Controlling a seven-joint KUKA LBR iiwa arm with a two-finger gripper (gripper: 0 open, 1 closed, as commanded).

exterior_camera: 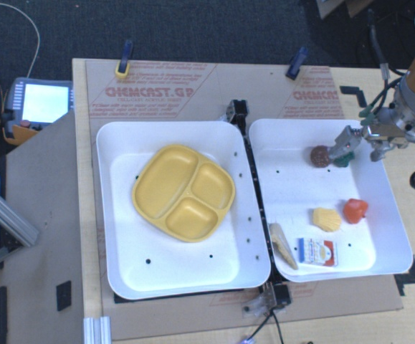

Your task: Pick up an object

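Watching the claw point(345, 149) hang low in the right bin point(293, 213), we cannot tell how wide it stands — a brown ball point(320, 156) sits just beside it, not visibly held. We fear a nudge rolls it away.

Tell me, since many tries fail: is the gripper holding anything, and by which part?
It cannot be told. The gripper is right beside the brown ball in the right bin, but the view doesn't show the ball between its fingers.

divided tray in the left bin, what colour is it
Yellow; the divided tray shows clearly in the camera view.
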